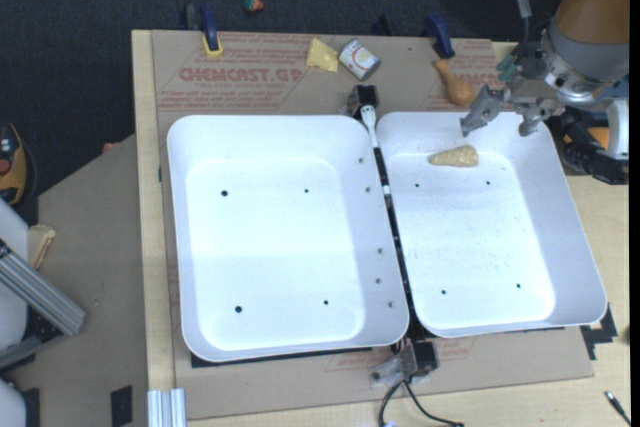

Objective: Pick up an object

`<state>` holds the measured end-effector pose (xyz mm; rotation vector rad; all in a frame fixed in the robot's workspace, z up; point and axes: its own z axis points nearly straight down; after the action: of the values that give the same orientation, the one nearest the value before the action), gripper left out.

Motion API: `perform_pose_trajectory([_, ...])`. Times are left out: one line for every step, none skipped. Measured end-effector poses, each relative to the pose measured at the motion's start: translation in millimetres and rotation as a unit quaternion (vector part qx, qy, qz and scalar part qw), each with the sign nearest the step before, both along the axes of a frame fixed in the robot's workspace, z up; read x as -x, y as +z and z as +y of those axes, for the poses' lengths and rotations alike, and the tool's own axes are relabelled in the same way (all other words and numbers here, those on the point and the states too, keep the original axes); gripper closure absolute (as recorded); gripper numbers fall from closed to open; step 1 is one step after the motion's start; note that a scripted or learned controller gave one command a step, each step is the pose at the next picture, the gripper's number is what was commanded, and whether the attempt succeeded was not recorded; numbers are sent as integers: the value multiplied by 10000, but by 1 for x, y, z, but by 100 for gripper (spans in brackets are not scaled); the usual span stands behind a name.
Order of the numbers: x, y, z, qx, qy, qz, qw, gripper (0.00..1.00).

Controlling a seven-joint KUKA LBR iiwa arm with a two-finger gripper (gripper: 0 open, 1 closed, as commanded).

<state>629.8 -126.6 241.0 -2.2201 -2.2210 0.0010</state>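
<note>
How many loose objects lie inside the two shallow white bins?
1: a pale tan, lumpy flat piece in the right white bin, near its far edge, just below the gripper.

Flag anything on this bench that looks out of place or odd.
Several small items lie outside the bins on the brown board behind them: a yellow wedge, a small white box and an orange-tan piece. The right bin holds just one tan lump near its far edge. Nothing looks spilled or broken.
</note>
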Motion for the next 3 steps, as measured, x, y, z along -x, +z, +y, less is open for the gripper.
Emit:
perform_pose_trajectory([-1,11,0,5,4,-19,10000,100])
perform_pose_trajectory([0,47,-90,41,-38,-40,10000,100])
perform_pose_trajectory([10,98,-98,26,-5,-49,10000,100])
